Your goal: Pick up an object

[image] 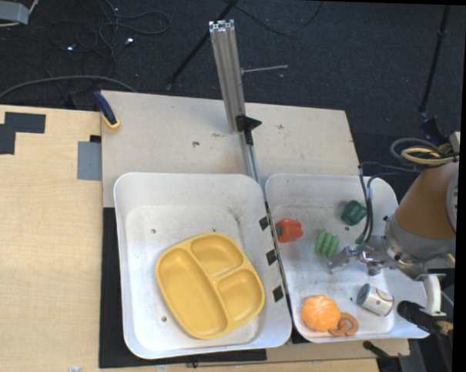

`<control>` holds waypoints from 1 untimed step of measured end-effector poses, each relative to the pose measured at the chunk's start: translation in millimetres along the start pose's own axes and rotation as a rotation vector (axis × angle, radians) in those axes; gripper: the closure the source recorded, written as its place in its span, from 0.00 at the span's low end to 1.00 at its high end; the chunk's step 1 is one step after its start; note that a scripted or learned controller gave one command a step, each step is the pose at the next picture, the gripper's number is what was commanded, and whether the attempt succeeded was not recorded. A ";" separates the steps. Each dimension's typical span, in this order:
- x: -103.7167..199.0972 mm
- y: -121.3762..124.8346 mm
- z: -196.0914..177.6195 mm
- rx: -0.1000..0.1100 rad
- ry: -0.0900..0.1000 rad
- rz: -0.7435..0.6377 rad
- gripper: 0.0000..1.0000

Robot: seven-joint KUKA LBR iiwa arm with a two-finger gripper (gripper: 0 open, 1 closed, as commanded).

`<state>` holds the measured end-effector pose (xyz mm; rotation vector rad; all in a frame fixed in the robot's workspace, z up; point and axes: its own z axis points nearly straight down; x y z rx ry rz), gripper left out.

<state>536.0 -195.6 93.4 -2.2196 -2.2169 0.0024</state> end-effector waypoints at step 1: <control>-1.3 -0.1 -12.1 0.000 -0.001 0.002 1.00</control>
